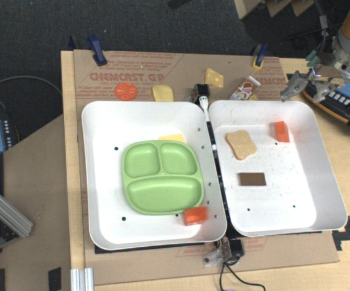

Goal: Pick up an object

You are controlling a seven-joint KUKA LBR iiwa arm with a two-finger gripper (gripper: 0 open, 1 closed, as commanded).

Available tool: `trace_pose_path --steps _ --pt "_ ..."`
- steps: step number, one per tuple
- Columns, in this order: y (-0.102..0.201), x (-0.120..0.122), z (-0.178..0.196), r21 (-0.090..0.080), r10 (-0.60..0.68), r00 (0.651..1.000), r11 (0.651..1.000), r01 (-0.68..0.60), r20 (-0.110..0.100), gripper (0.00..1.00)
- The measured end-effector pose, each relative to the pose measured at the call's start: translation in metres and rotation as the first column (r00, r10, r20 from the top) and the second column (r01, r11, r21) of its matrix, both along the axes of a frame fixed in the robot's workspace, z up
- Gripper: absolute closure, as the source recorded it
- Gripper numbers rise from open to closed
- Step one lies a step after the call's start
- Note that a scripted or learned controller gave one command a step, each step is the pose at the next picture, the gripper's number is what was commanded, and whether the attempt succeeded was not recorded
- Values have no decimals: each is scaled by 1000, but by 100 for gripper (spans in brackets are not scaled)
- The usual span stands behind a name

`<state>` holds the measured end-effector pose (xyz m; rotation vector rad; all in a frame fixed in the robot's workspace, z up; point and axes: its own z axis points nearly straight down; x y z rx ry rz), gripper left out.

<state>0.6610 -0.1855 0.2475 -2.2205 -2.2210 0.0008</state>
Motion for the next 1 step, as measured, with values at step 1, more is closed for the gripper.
trace_pose_path --steps 1 --pt "-10 -29 -61 2 -2 1000 1000 2 -7 0"
